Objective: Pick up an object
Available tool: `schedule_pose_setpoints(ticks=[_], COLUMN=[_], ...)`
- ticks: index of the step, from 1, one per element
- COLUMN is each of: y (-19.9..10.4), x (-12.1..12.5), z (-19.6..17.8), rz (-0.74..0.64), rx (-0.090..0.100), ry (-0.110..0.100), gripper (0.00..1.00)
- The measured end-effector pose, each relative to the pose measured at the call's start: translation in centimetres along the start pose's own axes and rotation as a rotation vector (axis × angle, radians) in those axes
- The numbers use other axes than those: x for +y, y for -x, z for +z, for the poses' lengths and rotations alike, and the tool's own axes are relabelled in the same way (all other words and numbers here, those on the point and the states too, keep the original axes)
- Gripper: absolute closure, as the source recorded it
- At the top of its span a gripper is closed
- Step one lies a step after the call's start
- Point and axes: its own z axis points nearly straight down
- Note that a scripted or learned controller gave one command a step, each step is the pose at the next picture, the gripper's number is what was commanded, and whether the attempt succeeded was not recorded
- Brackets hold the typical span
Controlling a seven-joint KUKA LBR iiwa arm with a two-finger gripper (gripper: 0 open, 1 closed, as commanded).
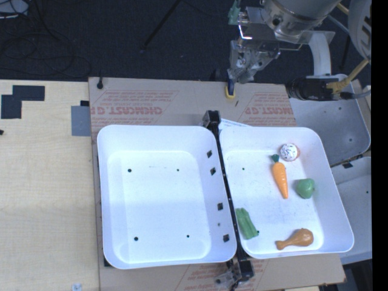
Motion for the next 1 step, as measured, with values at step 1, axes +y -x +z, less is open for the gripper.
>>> schedule_pose_setpoints(ticks=[1], y=[-3.94], x=[3.51], z=[-4.62], rz=[-0.005], rx=[0.001], ry=[-0.007], gripper=[1.00])
